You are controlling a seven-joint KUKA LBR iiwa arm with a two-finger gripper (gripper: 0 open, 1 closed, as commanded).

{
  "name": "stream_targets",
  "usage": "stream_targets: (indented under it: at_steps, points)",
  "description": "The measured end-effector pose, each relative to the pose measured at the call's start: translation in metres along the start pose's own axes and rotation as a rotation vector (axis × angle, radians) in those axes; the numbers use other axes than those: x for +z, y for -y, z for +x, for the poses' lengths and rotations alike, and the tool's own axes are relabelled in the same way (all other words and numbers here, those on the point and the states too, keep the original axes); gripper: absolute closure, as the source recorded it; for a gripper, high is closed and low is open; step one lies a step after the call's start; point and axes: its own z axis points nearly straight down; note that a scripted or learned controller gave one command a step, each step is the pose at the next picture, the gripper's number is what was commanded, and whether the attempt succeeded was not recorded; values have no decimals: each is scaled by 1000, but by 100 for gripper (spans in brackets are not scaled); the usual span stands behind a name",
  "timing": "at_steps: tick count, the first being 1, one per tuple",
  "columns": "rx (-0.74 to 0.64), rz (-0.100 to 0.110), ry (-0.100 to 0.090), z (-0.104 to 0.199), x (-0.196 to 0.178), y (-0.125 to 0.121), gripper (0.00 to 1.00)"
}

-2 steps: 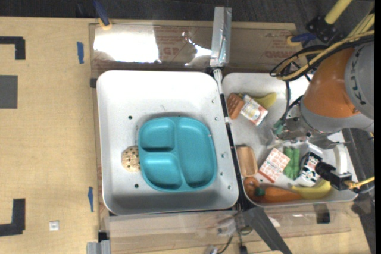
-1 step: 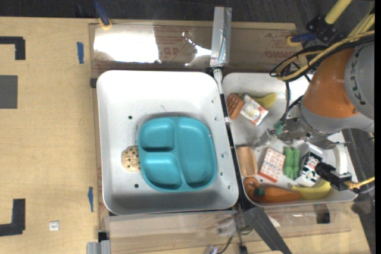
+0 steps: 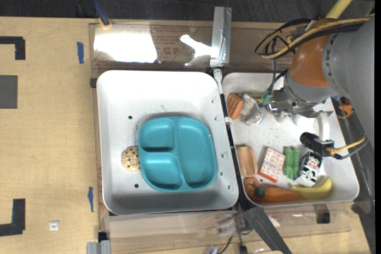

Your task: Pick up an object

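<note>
Gripper [image 3: 257, 109] low in the right bin [image 3: 348, 184], at its far left corner, against a crumpled silvery wrapper [image 3: 250, 111] beside an orange packet [image 3: 236, 106]; finger spacing not discernible, nothing visibly held. Nearer the front of that bin: tan block [image 3: 246, 159], red-and-white carton [image 3: 272, 164], green item [image 3: 291, 162], black-and-white carton [image 3: 311, 168], banana [image 3: 315, 188], carrot [image 3: 277, 193]. In the left bin [image 3: 119, 98]: teal divided tray [image 3: 177, 152], touching a speckled cookie [image 3: 130, 158].

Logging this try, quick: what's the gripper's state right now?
Gripper: cannot be told; it sits low in the right bin beside an orange packet.
</note>
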Motion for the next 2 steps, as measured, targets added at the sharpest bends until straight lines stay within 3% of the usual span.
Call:
stream_targets:
  at_steps: [1, 2]
  points:
    - [20, 30, -4, 3, -17, -52, 0]
    - [-124, -1, 2, 5, -63, -59, 0]
